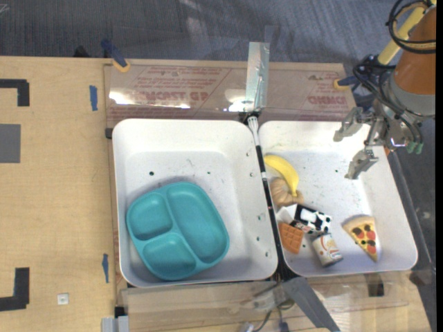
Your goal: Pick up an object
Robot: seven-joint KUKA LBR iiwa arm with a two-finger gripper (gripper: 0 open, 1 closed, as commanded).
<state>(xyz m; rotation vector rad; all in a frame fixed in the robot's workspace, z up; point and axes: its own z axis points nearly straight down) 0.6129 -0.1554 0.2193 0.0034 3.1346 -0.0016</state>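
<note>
The right bin [325, 140] holds a yellow banana [284, 173], a tan bread-like piece [280, 192], a black-and-white toy [309, 218], a waffle piece [291, 237], a small can [327, 249] and a pizza slice [363, 234]. My gripper [358, 147] hangs over the bin's upper right part, fingers spread and open with nothing between them. It is well to the right of the banana and above the pizza slice.
A teal divided plate [177, 229] lies in the left bin [138, 140]. A metal divider post [257, 78] rises at the back between the bins. Cardboard bench surface [48, 185] extends to the left.
</note>
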